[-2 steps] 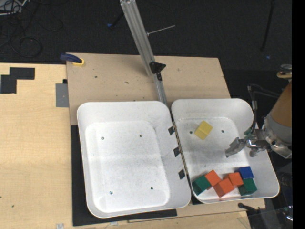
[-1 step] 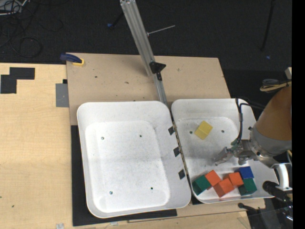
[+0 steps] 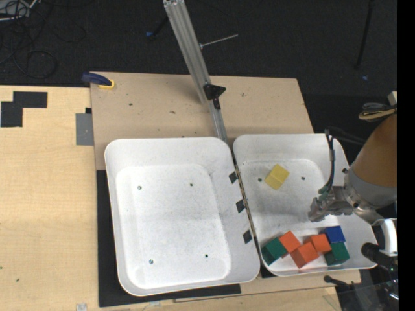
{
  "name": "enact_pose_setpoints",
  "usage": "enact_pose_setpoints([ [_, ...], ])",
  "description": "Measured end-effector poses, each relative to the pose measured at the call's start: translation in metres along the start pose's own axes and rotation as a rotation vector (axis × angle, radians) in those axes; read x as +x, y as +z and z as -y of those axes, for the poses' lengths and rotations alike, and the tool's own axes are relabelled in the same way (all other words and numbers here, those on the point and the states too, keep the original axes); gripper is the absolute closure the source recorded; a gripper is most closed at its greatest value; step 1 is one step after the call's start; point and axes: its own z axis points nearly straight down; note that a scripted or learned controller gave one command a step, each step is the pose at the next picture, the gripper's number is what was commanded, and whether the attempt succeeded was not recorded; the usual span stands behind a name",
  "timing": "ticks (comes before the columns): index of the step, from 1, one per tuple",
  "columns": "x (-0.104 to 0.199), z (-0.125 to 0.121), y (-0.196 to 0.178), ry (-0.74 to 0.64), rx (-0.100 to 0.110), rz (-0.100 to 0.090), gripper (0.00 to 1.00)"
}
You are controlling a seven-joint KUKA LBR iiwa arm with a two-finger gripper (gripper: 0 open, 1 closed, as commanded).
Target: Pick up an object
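**Q:** So where was the end effector [image 3: 322, 207] at that moment?

**A:** It hung low over the right bin [image 3: 305, 149], toward that bin's right side, at the tip of the grey arm [image 3: 369, 190] with its orange band [image 3: 381, 153]. Whether it was parted or closed, I could not tell; it was a small dark blur from above, and nothing showed in its grip.

**Q:** And the things it might have picked up?

**A:** A yellow block [image 3: 277, 177] lay up and to the left of the end effector, apart from it, alone on the bin floor. The others were clustered just below it along the near edge: a blue block [image 3: 334, 234] nearest, straight beneath; an orange block [image 3: 320, 243] beside that; another orange block [image 3: 290, 241] further left; a third orange one [image 3: 303, 256] between and below them; a green block [image 3: 274, 250] at the far left of the cluster; and a dark green block [image 3: 337, 256] at its right end.

**Q:** What else was on the desk [image 3: 155, 102]?

**A:** The left bin [image 3: 120, 154] sat well to the left of the end effector, touching the right bin along black clips [image 3: 239, 205]. A metal rail [image 3: 191, 47] rose at a slant beyond both bins.
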Motion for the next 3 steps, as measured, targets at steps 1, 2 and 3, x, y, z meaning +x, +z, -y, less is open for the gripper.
enact_pose_setpoints([
  [1,0.007,-0.007,-0.05,-0.013,-0.007,0.002,1.0],
  [2,0.007,-0.007,-0.113,-0.012,-0.009,0.003,1.0],
  [3,0.006,-0.007,-0.131,-0.012,-0.004,0.002,1.0],
])
